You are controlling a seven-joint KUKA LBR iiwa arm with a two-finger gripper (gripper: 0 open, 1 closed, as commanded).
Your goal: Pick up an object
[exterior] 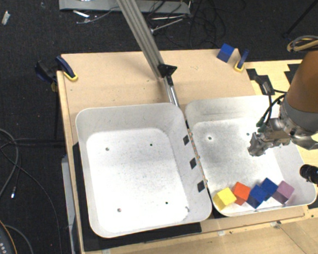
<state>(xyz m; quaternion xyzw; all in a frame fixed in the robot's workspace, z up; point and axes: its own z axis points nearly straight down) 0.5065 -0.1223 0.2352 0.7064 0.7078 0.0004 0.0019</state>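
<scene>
Gripper (257, 146) over right bin (223, 113), near its right edge, above bare floor. Finger state: cannot tell. Nothing seen held.

Four cubes in row along right bin's near edge: yellow cube (225, 198) leftmost, orange cube (241, 191) touching it, blue cube (261, 192) next, purple cube (283, 191) at near right corner. All well apart from gripper, nearer to camera.

Left bin (93, 123) beside, sharing middle edge.

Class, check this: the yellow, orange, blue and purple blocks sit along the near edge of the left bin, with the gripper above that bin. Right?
Not quite. The camera view shows the yellow block, orange block, blue block and purple block in the right bin, gripper above it.
</scene>
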